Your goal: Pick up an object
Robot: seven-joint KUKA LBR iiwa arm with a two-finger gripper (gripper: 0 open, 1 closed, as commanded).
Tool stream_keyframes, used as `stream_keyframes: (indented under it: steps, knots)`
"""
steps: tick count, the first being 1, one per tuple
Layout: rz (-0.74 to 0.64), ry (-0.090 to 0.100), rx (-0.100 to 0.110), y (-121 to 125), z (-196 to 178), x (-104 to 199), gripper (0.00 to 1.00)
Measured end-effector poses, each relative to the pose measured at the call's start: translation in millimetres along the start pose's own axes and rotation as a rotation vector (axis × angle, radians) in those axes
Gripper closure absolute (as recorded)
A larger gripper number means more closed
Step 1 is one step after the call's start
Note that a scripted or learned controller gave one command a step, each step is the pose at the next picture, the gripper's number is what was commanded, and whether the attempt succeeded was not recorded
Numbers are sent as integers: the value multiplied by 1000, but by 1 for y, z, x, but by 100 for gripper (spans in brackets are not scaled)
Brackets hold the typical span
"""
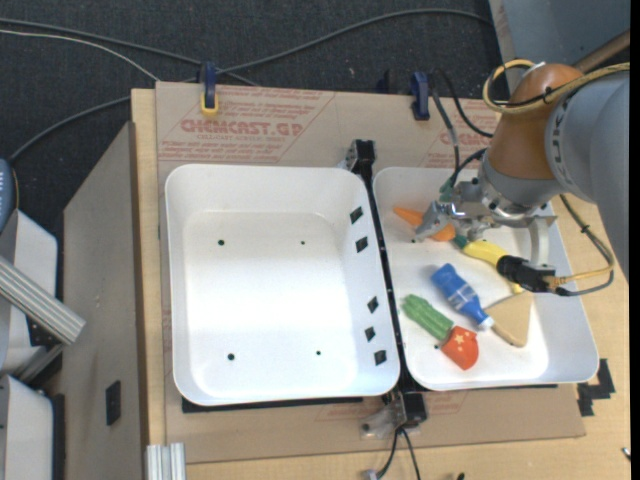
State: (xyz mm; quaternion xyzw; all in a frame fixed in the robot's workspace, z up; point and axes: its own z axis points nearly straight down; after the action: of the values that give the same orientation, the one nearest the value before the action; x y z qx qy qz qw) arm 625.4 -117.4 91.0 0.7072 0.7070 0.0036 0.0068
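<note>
Above the right bin (545, 368) hangs the claw (441, 222).

Gripper (437, 224) low beside orange piece (407, 214) in right bin (565, 353).

We see two white bins: left bin (262, 298) has small black dots, right bin (545, 356) too is white. In the right one: orange piece (407, 214) at 10 o'clock, yellow piece (482, 252) at 12, blue bottle (456, 288) with white cap mid, green piece (428, 316) at 8, red piece (461, 348) at 6, tan wedge (512, 319) at 5.
</note>
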Motion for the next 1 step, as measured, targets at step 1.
stream_keyframes:
  steps: [1]
  knots:
    - [0,5,13,-4,-6,3,100]
